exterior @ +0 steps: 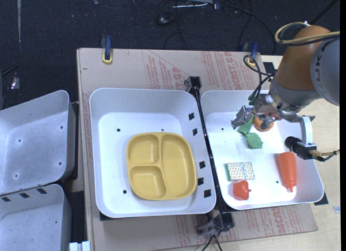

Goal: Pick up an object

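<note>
In the right bin [313, 190], a green object [253, 138] lies just below the jaws [254, 119]; whether they are apart or together I cannot tell. An orange thing [265, 124] is partly hidden under the wrist. At 5 o'clock lie an orange bottle [287, 171], a patterned packet [239, 170] and a red pepper [241, 190]. The left bin [102, 152] holds a yellow divided plate [161, 165]. The desk [135, 68] is cardboard, on dark floor [43, 22].

the tool [254, 119] hangs over the right bin [316, 187], just above a green object [253, 138]; a yellow plate [161, 165] lies far to its left.
</note>
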`<state>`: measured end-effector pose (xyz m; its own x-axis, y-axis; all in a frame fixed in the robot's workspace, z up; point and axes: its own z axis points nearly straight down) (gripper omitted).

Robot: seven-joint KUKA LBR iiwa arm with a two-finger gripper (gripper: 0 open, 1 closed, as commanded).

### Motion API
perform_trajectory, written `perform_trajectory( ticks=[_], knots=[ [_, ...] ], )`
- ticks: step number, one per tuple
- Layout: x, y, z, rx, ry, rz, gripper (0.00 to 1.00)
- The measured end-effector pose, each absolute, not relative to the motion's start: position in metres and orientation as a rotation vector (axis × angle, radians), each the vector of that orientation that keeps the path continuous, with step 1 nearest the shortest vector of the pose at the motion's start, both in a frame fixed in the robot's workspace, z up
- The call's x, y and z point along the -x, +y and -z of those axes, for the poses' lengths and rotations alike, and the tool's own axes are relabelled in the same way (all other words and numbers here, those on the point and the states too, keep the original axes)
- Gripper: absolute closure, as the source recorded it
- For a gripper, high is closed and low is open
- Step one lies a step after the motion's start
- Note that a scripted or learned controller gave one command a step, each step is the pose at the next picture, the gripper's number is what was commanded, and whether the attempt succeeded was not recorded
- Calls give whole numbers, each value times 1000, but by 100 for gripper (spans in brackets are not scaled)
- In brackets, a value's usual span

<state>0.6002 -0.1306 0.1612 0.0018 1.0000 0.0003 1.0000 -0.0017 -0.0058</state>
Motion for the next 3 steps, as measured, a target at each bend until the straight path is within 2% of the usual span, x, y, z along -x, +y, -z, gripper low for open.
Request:
perform_trajectory(
  ticks=[1, 2, 3],
  knots=[
    [-598, -139, -114, 2222, -2218, -4, 0],
    [-599, -139, -127, 2224, -2220, 0, 100],
    [-600, -141, -169, 2225, -2224, 3, 100]
  ],
)
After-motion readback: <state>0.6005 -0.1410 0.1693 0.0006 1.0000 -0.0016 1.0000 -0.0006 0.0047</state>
